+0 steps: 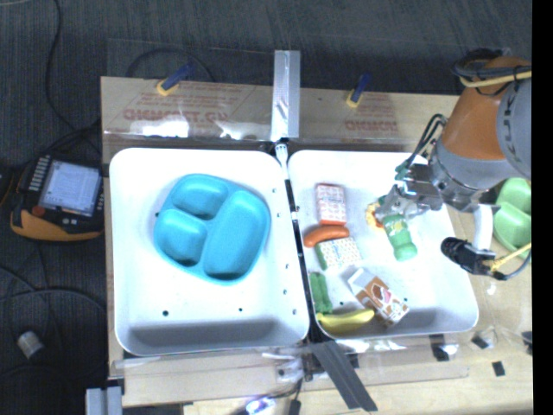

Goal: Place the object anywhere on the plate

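1. Gripper [399,204] sits low over the right bin [449,296], upper middle part, at the end of the arm [479,145] coming in from the right.
2. Fingers: cannot tell if spread or pressed together; the metal head blocks the tips.
3. A green bottle [403,240] lies just below the gripper, touching or almost touching it. Whether it is pinched is unclear.
4. A small yellow-orange piece [376,214] shows at the gripper's left edge; too small to identify.
5. Left of the gripper: a pink-white packet [330,203] near the bin divider.
6. Below that packet: an orange sausage [327,233], then a green-white box [339,252] just beneath it.
7. Lower down: a brown carton [380,298] tilted, a banana [346,320] along the bottom wall, a green stick [319,290] against the left wall.
8. Plate [212,225]: blue, three compartments, in the middle of the left bin [138,318], well apart from the gripper. Nothing lies on it.
9. Outside the bins: a handheld screen unit [56,197] on the floor at far left; a green thing [514,210] at the right edge.
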Controlling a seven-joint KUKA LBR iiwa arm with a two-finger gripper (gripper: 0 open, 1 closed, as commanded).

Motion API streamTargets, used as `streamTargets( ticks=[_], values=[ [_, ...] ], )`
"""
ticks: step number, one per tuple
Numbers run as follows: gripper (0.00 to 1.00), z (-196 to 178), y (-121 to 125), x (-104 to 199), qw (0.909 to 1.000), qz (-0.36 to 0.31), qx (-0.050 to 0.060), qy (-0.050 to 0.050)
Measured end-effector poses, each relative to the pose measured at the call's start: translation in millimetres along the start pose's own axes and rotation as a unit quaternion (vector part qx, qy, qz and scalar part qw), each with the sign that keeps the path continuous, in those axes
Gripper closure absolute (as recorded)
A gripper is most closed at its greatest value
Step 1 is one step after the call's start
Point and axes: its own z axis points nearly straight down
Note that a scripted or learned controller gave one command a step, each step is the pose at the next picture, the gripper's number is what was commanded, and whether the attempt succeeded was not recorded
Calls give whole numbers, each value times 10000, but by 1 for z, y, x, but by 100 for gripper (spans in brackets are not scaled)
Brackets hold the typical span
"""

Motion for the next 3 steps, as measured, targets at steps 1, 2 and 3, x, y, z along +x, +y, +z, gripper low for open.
streamTargets(
  ticks=[1,2,3],
  values=[
    [100,4,6,86,9996,277,6,14],
    [100,2,-31,156,9996,269,9,4],
    [100,-42,-42,168,9943,-1062,-4,-1]
  ],
)
